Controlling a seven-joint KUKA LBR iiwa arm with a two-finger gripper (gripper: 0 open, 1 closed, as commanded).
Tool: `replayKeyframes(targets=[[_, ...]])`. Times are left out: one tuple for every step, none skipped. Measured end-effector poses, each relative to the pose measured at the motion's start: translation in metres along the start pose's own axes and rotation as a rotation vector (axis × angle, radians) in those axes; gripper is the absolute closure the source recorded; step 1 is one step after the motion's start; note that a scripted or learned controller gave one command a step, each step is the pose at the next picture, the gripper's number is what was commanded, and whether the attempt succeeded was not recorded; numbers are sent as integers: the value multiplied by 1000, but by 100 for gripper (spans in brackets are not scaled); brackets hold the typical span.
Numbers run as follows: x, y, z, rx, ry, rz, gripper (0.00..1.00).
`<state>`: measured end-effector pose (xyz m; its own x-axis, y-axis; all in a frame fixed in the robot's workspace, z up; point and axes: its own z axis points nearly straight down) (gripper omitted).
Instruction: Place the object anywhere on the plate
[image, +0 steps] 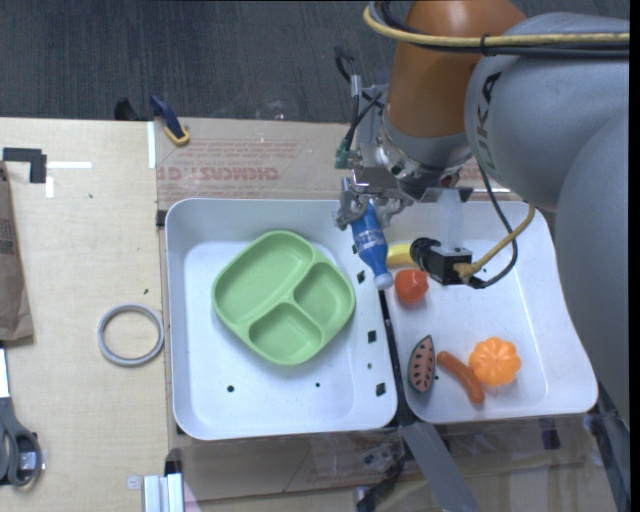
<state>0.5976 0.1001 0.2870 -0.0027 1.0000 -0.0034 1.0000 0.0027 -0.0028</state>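
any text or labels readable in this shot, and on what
Red print on the cardboard sheet behind the left bin: upside down, roughly "CHEMICAL", the rest too faint to read.
Label on the blue bottle at the gripper: too small to read.
Green plate: no text.

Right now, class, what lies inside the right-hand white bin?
A red tomato, orange pumpkin, sausage, watermelon slice and yellow piece. The grey arm covers the bin's far corner.
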Motion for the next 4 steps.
replayKeyframes(targets=[[80,-6,55,3,0,2,100],[80,-6,55,2,0,2,0],[79,-6,47,5,-4,0,100],[-8,-82,45,1,1,6,100]])
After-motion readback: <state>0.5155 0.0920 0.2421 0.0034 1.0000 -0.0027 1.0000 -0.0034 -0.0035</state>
